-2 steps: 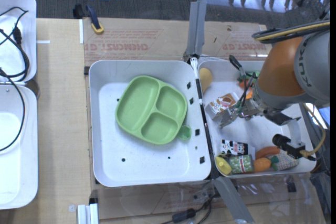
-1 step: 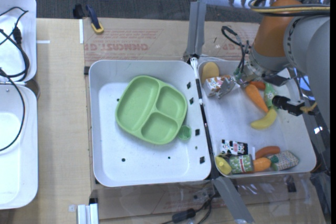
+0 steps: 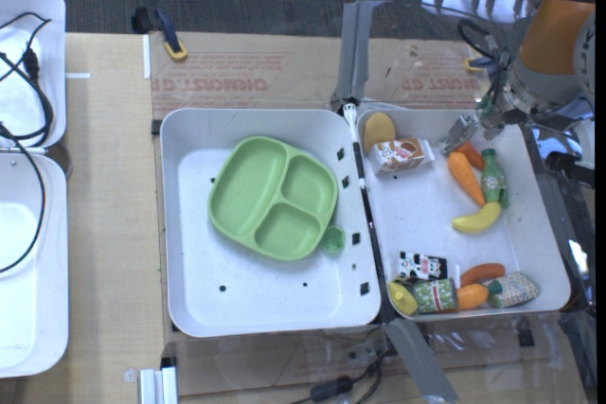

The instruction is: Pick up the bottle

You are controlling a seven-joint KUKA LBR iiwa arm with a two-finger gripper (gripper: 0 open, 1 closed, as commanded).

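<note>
Bottle [image 3: 490, 175] hemmed between carrot [image 3: 465, 178] and banana [image 3: 477, 219]

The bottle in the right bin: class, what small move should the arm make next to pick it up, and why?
Probably shift the claw a little toward the near side and lower it over the green bottle. The claw sits at the bin's far edge, just beyond the bottle's cap, and the bottle lies between the carrot and the banana.

Glossy plastic bottle [image 3: 490, 176], matt plastic plate [image 3: 273, 198]
</note>
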